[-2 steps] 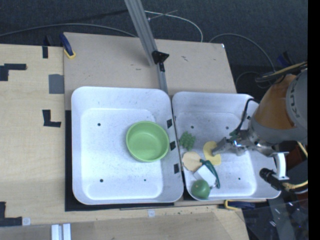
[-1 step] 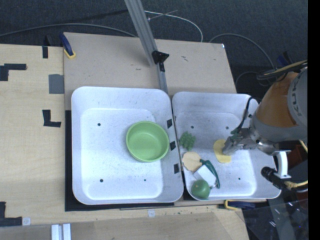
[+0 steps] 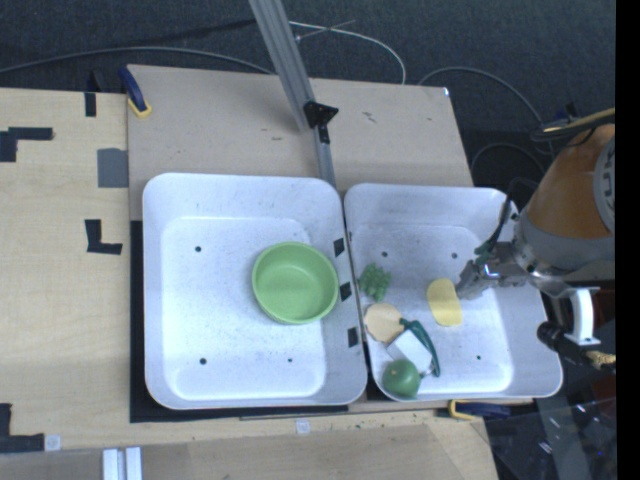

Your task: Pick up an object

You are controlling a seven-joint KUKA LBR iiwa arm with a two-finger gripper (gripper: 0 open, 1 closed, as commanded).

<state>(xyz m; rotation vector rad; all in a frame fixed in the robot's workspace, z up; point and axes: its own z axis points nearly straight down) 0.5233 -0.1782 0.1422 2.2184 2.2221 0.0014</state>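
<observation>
My gripper hangs low over the right bin, just right of a yellow oblong object. Its tip nearly touches that object's upper right end. A small dark green leafy piece lies near the bin's left wall. Below it sit a tan round object, a white block with a dark green strap, and a green ball at the front edge. A green bowl stands in the left bin.
The arm's grey body and orange band cover the right bin's right side. A grey pole slants down from the top to the divide between the bins. Cables lie on the dark floor behind.
</observation>
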